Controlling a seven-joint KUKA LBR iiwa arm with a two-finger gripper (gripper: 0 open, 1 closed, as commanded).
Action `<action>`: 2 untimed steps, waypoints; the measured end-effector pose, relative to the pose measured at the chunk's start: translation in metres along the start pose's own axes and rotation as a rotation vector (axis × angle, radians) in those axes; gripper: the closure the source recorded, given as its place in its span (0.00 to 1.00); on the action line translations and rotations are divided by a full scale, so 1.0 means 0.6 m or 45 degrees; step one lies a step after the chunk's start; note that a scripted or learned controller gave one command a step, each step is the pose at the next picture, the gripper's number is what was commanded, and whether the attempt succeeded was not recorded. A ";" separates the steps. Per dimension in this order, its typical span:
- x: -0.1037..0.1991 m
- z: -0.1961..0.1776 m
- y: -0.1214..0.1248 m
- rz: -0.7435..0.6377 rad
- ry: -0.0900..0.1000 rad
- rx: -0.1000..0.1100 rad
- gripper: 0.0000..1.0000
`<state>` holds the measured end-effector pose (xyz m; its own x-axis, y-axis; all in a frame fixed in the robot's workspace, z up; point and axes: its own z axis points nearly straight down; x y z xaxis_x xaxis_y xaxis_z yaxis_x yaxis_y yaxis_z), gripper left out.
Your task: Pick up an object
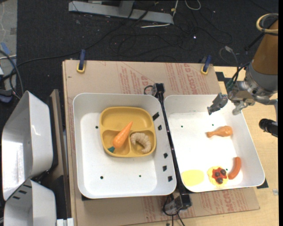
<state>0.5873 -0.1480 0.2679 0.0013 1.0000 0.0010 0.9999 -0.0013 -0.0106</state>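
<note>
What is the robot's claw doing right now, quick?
Gripper: holding nothing, over the right bin's far edge; open or closed cannot be told.

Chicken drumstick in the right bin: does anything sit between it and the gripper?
Nothing visible does. The gripper is above the right bin's upper right part, and only bare white floor separates it from the chicken drumstick just below.

Bench top: a brown cardboard sheet [132, 73] with faded red print.
Clamps: two yellow clamps [81, 67] pinning the far edge of the cardboard sheet.
Floor: dark carpet [48, 31] beyond and left of the cardboard sheet.
Cables: black cables [128, 33] trailing over the carpet beyond the sheet.
Far edge: a grey metal bar [121, 12] lying past the cables.
Left side: white plastic tubs [26, 141] beside the sheet.
</note>
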 end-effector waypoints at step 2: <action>0.001 0.097 0.001 0.000 0.000 -0.006 0.00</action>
<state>0.5873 -0.1474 0.2094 0.0013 1.0000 0.0007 1.0000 -0.0013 -0.0061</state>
